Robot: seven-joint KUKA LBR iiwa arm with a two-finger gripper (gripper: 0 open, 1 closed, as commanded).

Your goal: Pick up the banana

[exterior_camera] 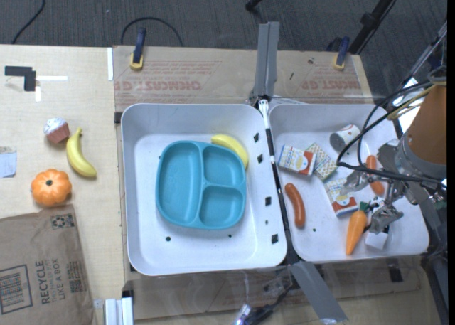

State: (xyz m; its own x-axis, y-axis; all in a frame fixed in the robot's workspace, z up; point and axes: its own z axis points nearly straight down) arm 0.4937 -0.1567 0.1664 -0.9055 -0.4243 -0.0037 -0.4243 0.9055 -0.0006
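Banana (232, 148) is what we want, and we find it in the left bin (142, 195), lying along the upper right edge of the blue divided plate (201, 184), touching or slightly overlapping the plate's rim. It curves from upper left down to the right, close to the wall that separates the two bins.

Over in the right bin (313, 242) we have the gripper (380, 211), down low near the bin's right side, with the grey arm (426, 139) and its cables coming in from the right. From here we cannot tell how far apart its fingers stand; the cables and the clutter around it blur the shape, and we see nothing clearly caught between them.

Around the gripper we spot a carrot (355, 229) just to its left, tip pointing down, and a small carton (343, 201) just above that. A sausage (295, 205) lies farther left in the same bin, and a juice box (296, 159) sits near the top with a patterned packet (323, 162) beside it.

So the banana is well apart from the gripper: the dividing wall and most of the right bin lie between them.

Out on the bench at the left, we see a second banana (79, 154), a cupcake (57, 131) and a small pumpkin (51, 188).
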